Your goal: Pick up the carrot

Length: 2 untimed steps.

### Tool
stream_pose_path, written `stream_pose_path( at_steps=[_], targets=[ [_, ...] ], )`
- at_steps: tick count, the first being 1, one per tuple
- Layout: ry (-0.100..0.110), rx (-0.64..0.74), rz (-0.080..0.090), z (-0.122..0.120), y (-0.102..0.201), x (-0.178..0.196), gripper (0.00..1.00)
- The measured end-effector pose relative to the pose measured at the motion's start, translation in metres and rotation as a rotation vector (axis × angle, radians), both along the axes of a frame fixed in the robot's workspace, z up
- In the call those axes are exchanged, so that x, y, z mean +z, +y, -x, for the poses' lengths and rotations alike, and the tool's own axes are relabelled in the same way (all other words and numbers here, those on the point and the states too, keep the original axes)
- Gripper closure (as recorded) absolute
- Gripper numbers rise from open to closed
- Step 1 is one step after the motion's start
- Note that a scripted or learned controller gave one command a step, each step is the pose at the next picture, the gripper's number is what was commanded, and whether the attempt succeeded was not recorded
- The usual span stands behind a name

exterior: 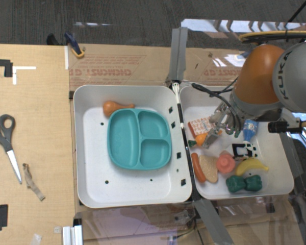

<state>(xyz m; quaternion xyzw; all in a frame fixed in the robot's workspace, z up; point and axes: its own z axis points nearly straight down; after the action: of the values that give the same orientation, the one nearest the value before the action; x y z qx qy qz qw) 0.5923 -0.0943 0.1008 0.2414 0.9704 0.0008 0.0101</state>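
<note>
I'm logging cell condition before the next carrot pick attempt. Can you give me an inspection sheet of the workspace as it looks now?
Surface: two white bins, left bin and right bin, on a wooden bench.
Job's things: carrot in the right bin, right at the gripper.
Clutter: teal divided plate and toy drumstick in the left bin; hot dog, banana, green toy in the right.
Grippers: low over the carrot; grasp unclear.
Cables: black cable near the wrist.
Surroundings: scissors on the bench.
</note>
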Motion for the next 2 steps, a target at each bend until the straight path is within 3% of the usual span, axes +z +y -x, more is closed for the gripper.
stream_pose_path(
  at_steps=[1, 2],
  targets=[
    [0.000, -0.014, -0.001, -0.027, -0.002, 0.000, 0.00],
    [-0.010, -0.013, 0.003, -0.030, -0.003, 0.015, 1.00]
  ],
)
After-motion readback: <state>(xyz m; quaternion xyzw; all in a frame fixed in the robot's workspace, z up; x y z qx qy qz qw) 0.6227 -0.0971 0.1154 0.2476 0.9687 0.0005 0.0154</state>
